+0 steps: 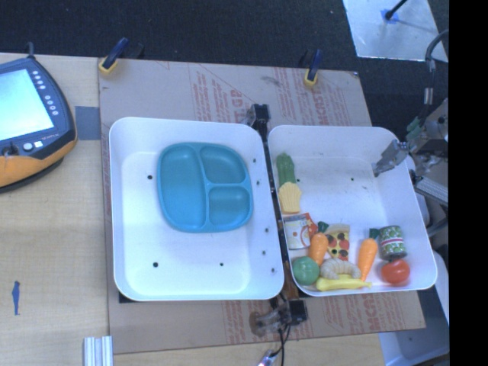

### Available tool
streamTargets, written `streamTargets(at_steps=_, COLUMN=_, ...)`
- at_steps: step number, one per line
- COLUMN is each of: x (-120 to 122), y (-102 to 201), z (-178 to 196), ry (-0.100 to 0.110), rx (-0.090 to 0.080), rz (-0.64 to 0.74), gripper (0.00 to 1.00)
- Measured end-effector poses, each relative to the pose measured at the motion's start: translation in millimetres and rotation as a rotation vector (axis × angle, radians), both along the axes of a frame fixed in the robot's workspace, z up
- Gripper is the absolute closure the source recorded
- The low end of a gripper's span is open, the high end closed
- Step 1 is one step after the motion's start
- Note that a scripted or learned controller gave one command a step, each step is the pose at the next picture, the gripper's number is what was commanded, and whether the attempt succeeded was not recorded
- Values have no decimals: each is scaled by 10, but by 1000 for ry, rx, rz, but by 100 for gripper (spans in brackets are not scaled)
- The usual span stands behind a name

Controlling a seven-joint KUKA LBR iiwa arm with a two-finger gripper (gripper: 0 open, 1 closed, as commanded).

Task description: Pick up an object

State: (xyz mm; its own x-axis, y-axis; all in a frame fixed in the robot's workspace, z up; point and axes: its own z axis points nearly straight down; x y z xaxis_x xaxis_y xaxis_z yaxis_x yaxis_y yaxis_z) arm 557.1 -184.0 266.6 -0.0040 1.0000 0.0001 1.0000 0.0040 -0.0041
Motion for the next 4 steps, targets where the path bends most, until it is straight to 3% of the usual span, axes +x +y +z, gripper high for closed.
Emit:
streamTargets(at_steps=1, x=-633, y=-282, z=-1350, ry=2, rx=1, rz=0, gripper=0)
streamTargets(at_steps=2, x=-813, y=-276, z=-1753, ry=0, rx=1, rz=2, gripper=0)
streamTargets(at_steps=3, x=-810, y=-287, z=-1650, ry=1, rx=-1, rz=7, gripper=100)
streamTargets(at_steps=4, x=-760, y=241, z=-678, ry=-2, rx=1, rz=1, gripper=100)
